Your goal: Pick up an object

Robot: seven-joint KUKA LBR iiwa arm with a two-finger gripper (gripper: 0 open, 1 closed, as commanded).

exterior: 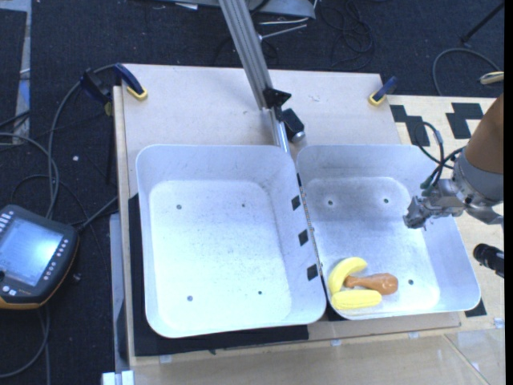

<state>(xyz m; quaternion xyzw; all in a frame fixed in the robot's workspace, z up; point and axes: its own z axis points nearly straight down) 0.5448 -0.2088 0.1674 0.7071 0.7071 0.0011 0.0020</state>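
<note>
No legible text, labels or numbers — anywhere

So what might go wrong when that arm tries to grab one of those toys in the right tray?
1. The two bananas and the brown drumstick lie touching in one clump, so the gripper may knock them apart or catch two at once.
2. The clump sits close to the right bin's near wall, which could block a finger coming down.
3. The gripper hangs above bare bin floor, away from the toys, so closing there would catch nothing.
</note>
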